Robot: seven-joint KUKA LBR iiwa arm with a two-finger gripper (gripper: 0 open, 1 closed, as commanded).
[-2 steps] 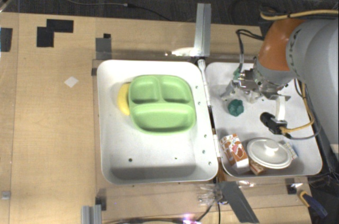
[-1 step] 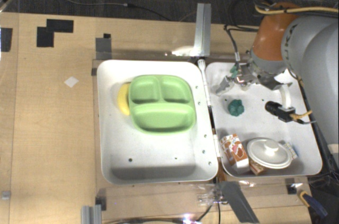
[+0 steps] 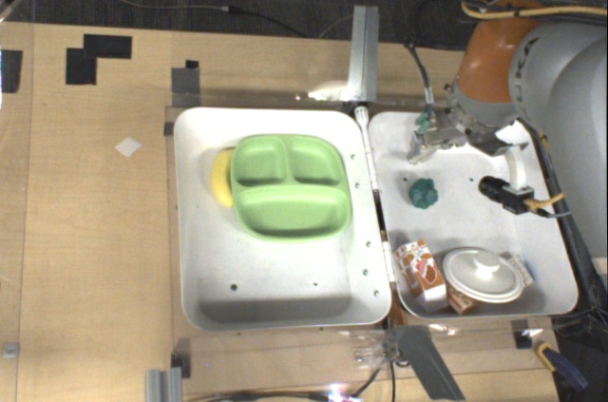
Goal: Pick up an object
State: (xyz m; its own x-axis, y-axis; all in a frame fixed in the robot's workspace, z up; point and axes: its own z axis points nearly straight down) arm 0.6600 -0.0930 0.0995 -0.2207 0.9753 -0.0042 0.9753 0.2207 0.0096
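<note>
TARGET: small teal object (image 3: 423,193), right bin (image 3: 560,296), just below gripper (image 3: 435,136) | GRIPPER: you cannot tell its opening; nothing visibly held | HANDLING: judge it light, lumpy, probably rubbery, not fragile | GRASP: close across its middle from above.

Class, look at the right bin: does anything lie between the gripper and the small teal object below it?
Nothing visible does. The gripper hangs over the far end of the right bin, and bare white floor separates it from the teal object.
</note>
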